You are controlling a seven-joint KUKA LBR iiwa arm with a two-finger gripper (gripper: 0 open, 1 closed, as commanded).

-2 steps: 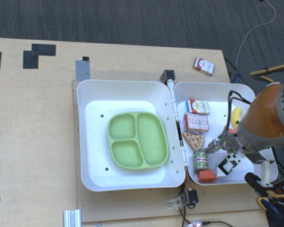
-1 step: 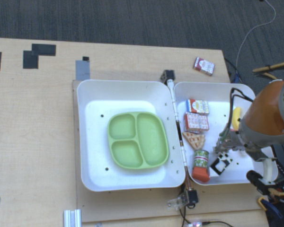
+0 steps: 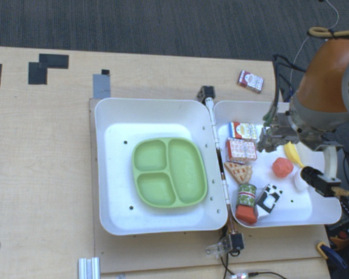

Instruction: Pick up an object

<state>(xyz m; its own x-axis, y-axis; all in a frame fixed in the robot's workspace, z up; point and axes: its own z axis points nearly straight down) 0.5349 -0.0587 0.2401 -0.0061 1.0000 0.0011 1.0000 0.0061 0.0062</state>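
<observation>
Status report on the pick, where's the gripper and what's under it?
Gripper low over right bin, beside the milk carton. Nothing seen held. Banana and red ball close by; green plate alone in left bin.

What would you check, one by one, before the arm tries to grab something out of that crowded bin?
1. Objects in the right bin, such as the red ball and banana: ok.
2. Gripper over that bin: ok.
3. Fingers open: cannot tell.
4. Anything held already: cannot tell.
5. Target free of neighbours: not ok for the two cartons, which touch; ok for the red ball.
6. Green tray in the left bin, out of the way: ok.
</observation>
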